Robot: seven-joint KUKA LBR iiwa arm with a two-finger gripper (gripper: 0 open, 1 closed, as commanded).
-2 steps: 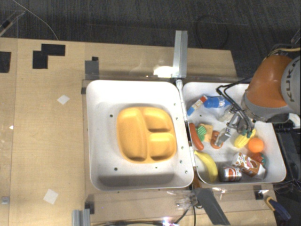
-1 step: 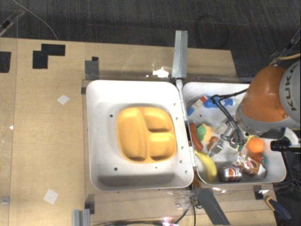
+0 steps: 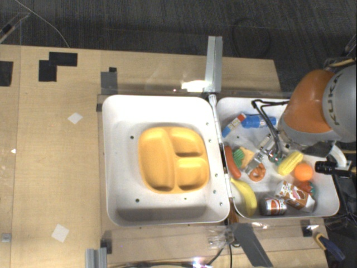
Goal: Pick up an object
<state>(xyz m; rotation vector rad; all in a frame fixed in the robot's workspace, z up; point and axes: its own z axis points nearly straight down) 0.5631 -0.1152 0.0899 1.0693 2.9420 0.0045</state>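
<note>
Clutter fills the right bin (image 3: pixel 333 205): 1 banana (image 3: pixel 246 196), 1 orange (image 3: pixel 303 172), 1 can (image 3: pixel 273 206), 1 blue bottle (image 3: pixel 254 121). Gripper (image 3: pixel 268 149) hovers centrally; its grip state cannot be told. Left bin (image 3: pixel 120 149) holds 1 yellow tray (image 3: pixel 173 158).

Bright, even overhead light is filling the scene, and glare is flaring on the far rim of the left bin (image 3: pixel 192 86). A soft shadow is pooling inside its near wall. Everything is looking slightly soft, and small items are blurring.

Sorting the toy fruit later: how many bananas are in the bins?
1: a banana lies at the right bin's near-left corner, beside a can. The arm may hide others.
</note>
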